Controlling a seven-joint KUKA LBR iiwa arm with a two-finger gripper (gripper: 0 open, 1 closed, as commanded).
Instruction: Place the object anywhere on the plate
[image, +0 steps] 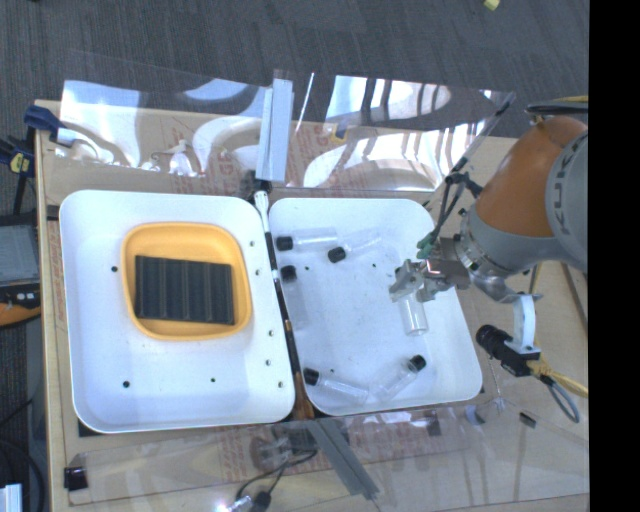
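Hovering gripper (410, 283) over right bin (450, 375), vial (414, 318) beneath, no readable writing

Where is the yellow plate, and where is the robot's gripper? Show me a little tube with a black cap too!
Yellow plate (185, 244): camera view, on its upper rim.
Gripper (407, 287): camera view, between its fingertips.
Tube with a black cap (308, 241): camera view, on its clear body.
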